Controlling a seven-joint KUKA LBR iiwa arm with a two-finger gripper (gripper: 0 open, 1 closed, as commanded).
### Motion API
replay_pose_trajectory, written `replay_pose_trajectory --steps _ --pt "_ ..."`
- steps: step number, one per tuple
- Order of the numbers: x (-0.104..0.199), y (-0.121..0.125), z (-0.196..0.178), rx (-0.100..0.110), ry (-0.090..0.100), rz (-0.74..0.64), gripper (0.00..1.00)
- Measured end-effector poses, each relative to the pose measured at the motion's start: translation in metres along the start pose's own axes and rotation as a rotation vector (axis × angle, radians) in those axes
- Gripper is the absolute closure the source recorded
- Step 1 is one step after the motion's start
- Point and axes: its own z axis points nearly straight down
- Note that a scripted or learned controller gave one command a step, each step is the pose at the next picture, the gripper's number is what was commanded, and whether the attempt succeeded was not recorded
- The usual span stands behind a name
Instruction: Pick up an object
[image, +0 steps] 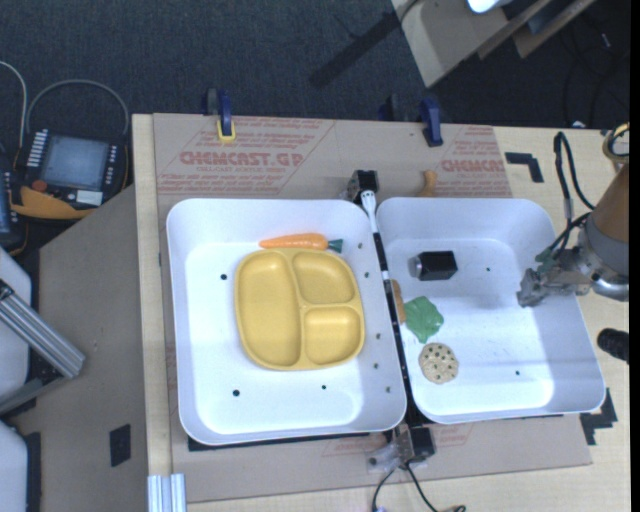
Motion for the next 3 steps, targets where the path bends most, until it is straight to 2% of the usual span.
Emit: replay_pose_trajectory --steps 1,2,3 --pt "0.0 0.006 -0.044 -0.001 0.0 -0.002 1.0" --pt "0.003 0.007 -0.108 -0.003 -0.001 -0.002 1.0" --pt "0.056 0.006 -0.116 0.005 0.006 -0.007 1.0"
